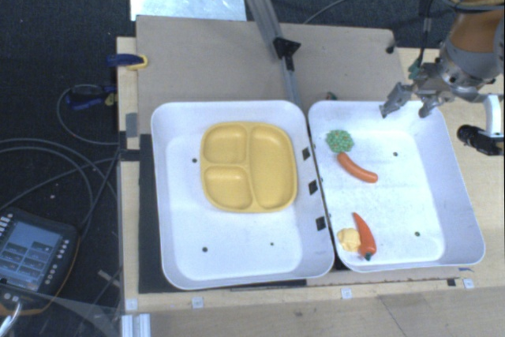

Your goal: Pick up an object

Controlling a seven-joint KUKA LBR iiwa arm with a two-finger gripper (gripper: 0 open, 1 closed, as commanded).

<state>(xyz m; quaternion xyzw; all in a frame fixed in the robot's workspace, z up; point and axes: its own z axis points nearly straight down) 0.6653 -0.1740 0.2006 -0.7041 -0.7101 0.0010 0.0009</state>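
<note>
Bins sit side by side on the bench: the left bin (177, 249) carries a yellow divided plate (248, 166); the right bin (442, 193) holds a green broccoli piece (340, 140), a sausage (357, 168) and a carrot (363, 235). The tool (410, 103) hovers over the far rim, fingers spread, empty. The sausage lies left and nearer the camera, long axis diagonal.
</note>
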